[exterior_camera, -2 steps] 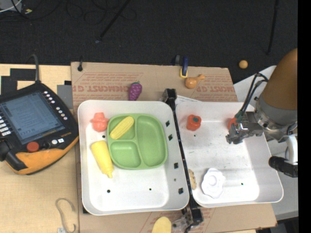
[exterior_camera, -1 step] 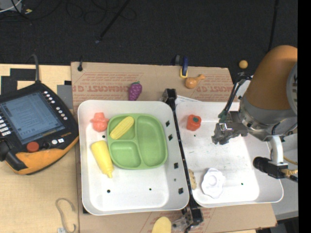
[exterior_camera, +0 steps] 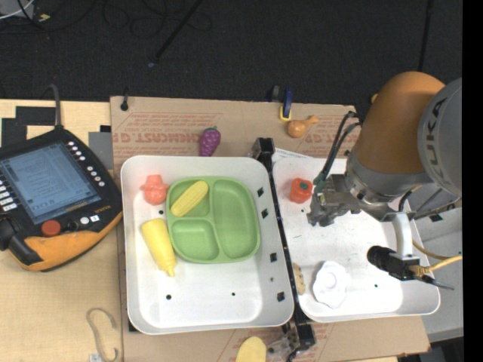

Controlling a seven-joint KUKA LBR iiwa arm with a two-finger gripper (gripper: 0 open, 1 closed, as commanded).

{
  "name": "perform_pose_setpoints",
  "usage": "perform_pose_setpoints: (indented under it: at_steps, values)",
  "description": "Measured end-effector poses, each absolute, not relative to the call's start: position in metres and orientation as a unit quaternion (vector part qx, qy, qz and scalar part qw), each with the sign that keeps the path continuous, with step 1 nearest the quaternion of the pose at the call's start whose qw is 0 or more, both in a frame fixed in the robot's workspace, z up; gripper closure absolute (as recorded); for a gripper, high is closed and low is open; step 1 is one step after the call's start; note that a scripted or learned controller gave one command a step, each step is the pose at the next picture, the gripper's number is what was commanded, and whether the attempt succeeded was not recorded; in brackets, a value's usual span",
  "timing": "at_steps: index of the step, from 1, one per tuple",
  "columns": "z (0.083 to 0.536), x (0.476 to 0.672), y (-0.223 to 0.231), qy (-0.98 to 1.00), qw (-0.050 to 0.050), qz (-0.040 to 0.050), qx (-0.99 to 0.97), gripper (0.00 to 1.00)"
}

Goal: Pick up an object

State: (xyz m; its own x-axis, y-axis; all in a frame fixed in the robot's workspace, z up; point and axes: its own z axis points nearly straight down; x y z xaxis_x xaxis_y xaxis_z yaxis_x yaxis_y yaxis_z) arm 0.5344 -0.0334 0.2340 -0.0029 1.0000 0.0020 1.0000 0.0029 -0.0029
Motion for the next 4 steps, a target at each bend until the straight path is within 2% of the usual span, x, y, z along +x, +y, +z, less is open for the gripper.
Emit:
perform_pose_setpoints:
  at_steps: [1,2,3,4]
  values:
    - [0.227,0.517,0.021,-0.708,0.003,0.0012,-0.706,1.00]
    - [0.218,0.509,0.073,-0.708,0.002,0.0012,-0.706,1.00]
    - [0.237,0.512,0.085,-0.707,0.001,0.0005,-0.707,1.00]
    - [0.226,0.521,0.077,-0.707,0.001,0.0020,-0.707,1.00]
